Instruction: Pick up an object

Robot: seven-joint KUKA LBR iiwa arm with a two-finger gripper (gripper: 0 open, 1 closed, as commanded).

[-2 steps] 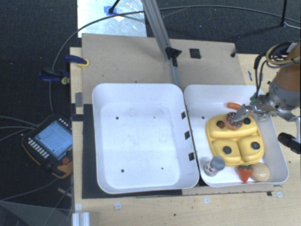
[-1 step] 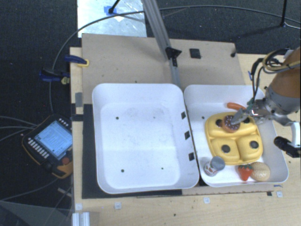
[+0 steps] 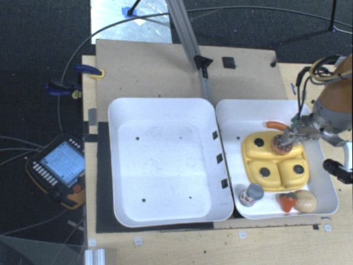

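Note:
The right bin (image 3: pixel 234 120) holds a yellow moulded tray-like toy (image 3: pixel 273 162) with three dark-dotted lobes. An orange sausage-shaped piece (image 3: pixel 274 125) lies just behind it. At the bin's front sit a small grey-blue cup (image 3: pixel 252 194), a red strawberry-like piece (image 3: pixel 287 202) and a tan rounded piece (image 3: pixel 305 201). My gripper (image 3: pixel 284 143) reaches in from the right and hangs over the yellow toy's back right lobe, its tip low and close to the toy's surface. I see nothing held in it.
The left bin (image 3: pixel 160 159) stands beside the right one, their rims touching at the middle. A slanted metal pole (image 3: pixel 187 32) rises behind the bins. A teach pendant (image 3: pixel 58 167) lies off the bench at the left.

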